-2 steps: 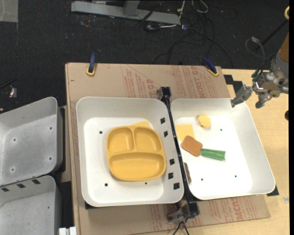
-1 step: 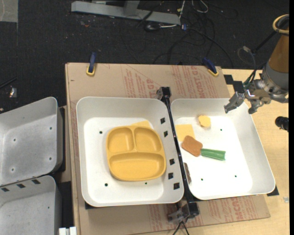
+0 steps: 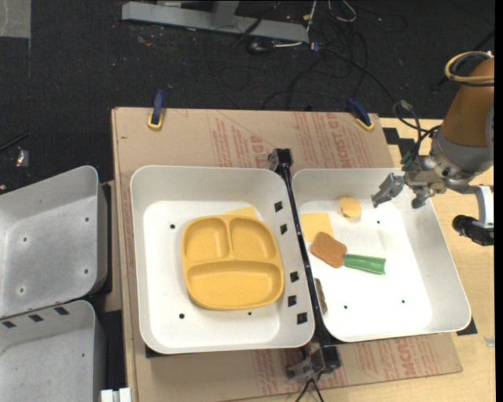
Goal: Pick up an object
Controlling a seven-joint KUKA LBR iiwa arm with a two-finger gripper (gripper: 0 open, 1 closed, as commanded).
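The small yellow piece point(image 3: 350, 208) lay in the right bin point(image 3: 440, 259), near a brown piece point(image 3: 328, 250) and green stick point(image 3: 364, 264). Your gripper point(image 3: 401, 191) hovered just beside it, fingers spread, holding nothing: approach step. Next, you needed to centre and descend.

Arm point(image 3: 471, 102) cropped at right edge

A brown cardboard sheet point(image 3: 236, 133) with red print is lying over the bench, held at its far edge by two yellow-and-blue clamps point(image 3: 156, 116). Dark speckled floor point(image 3: 63, 71) is showing beyond it, with black cables point(image 3: 330, 47) trailing past a grey metal bar point(image 3: 212, 22). Grey perforated metal trays point(image 3: 47, 228) are sitting at the left; lighting is even.
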